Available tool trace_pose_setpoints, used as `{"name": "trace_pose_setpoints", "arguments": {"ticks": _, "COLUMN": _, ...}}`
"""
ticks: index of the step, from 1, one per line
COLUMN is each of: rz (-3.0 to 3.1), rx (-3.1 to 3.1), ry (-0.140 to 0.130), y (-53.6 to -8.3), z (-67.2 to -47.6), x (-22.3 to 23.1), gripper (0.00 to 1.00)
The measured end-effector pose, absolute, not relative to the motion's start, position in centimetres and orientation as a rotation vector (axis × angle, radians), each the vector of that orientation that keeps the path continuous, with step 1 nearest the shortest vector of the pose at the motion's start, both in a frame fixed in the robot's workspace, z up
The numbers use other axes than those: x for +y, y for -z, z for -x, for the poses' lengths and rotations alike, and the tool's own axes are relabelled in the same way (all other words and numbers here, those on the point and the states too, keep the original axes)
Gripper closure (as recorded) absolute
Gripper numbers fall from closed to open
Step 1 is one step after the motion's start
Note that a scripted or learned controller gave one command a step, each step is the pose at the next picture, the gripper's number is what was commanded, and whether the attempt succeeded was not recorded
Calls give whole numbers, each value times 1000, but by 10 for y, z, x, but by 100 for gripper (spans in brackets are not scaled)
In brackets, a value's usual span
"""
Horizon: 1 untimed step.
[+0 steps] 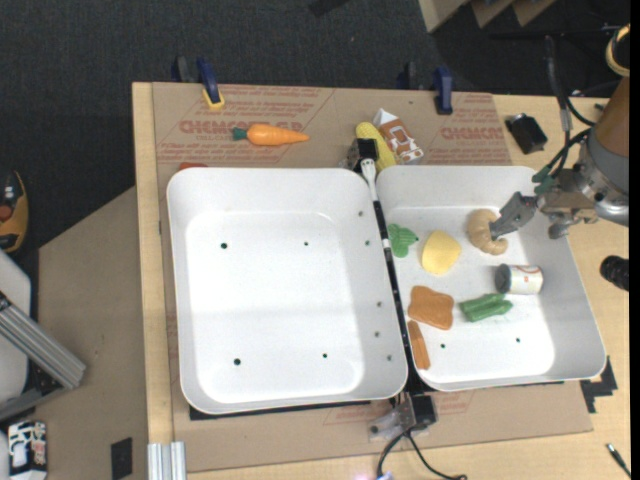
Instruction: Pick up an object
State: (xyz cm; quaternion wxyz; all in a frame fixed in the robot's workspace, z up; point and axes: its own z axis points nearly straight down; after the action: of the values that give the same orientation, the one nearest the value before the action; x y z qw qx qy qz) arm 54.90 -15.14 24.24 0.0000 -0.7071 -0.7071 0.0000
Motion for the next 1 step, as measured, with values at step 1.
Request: {"name": "trace_pose_setpoints", "arguments": {"ticks": 1, "rz": 2223, "rx": -2224, "ry": 3, "y": -253, "z": -550, "x": -152, "gripper": 100}}
